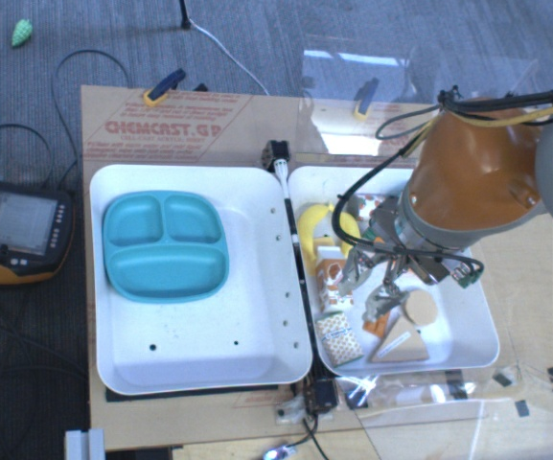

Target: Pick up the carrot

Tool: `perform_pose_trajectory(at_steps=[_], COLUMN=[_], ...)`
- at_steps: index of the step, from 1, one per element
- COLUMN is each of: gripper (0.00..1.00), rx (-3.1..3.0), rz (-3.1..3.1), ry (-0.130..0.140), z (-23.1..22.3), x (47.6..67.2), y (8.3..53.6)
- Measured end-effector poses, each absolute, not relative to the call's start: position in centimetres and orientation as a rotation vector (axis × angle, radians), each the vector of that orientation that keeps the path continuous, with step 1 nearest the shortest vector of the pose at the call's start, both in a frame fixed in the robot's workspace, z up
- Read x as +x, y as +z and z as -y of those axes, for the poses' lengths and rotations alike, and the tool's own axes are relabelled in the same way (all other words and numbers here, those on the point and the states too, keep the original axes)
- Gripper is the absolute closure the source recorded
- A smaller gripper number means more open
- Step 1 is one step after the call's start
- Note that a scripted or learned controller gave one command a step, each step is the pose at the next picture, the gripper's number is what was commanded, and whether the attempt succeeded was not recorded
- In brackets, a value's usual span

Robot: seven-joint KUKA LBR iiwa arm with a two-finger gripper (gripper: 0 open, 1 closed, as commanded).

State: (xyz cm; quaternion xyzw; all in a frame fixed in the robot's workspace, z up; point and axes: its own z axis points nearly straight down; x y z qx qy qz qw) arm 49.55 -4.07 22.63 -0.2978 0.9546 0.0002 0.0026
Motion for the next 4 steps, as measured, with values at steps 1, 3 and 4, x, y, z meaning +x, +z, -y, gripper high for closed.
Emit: perform_pose_trajectory(at_steps=[1, 3, 4], gripper=[1.00, 1.00, 1.00], rx=[-1.305, -1.421, -0.933], rz=[-2.860, -2.804, -2.998], ry=[0.002, 0.005, 0.004], z=[10.8, 13.3, 5.7], x=[50.6, 52.3, 52.4], y=[17.3, 19.7, 18.4])
